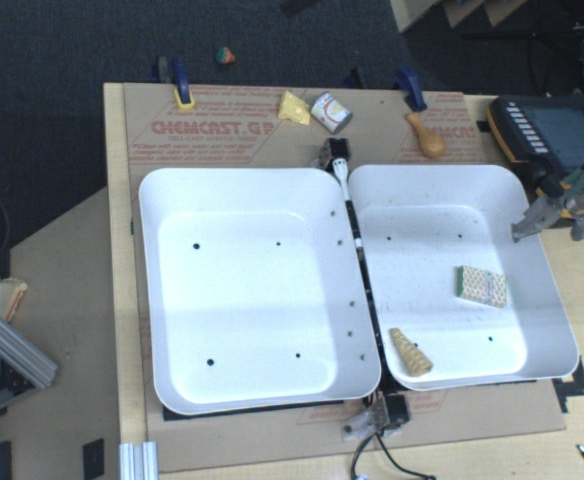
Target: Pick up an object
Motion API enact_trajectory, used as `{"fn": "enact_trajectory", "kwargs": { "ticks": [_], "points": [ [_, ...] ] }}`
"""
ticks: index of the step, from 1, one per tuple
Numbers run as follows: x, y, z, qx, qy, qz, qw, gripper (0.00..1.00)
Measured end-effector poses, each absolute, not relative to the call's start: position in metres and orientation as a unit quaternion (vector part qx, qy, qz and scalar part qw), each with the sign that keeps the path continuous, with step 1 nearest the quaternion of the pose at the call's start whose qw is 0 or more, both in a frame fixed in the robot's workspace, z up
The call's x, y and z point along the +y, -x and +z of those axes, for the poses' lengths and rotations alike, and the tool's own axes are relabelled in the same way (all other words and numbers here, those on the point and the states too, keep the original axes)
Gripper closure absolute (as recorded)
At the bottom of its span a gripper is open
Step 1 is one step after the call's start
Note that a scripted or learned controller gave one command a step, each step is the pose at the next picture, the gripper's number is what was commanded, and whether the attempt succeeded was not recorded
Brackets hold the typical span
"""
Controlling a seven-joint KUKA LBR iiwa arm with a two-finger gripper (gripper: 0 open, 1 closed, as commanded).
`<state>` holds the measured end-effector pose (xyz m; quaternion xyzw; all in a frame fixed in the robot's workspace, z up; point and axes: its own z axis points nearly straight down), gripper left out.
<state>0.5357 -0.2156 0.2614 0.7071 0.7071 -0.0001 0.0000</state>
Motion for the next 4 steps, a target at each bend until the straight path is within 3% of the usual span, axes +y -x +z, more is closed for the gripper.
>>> {"fn": "enact_trajectory", "kwargs": {
  "ticks": [1,2,3,4],
  "points": [
    [-0.22,-0.612,0.315,0.708,-0.706,0.002,0.006,0.0],
    [-0.118,-0.58,0.424,0.711,-0.703,0.0049,0.006,0.0],
    [-0.124,-0.58,0.427,0.708,-0.706,0.0009,0.003,1.0],
    [-0.118,-0.519,0.315,0.706,-0.708,-0.004,-0.007,1.0]
  ]
}}
